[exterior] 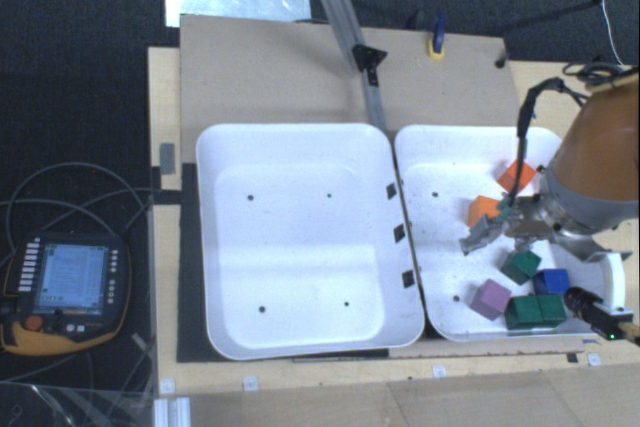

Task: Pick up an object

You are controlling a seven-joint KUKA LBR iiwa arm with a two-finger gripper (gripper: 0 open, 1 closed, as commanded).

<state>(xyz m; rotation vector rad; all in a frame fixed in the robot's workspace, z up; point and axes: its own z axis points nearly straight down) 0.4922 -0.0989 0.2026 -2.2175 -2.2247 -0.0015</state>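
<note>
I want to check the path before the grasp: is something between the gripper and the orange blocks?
Nothing visible. The gripper sits in the right bin, right beside the lower orange block, with bare bin floor around its tips.

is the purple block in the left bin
No, the purple block lies in the right bin, near its front edge beside the green blocks.

Arm crowds the right bin (440, 177), masking part of its load.

From my remote seat, the arm (600, 155) runs off the right edge and overlaps one orange block (517, 176); the gripper (490, 230) is too blurred for me to read.
</note>
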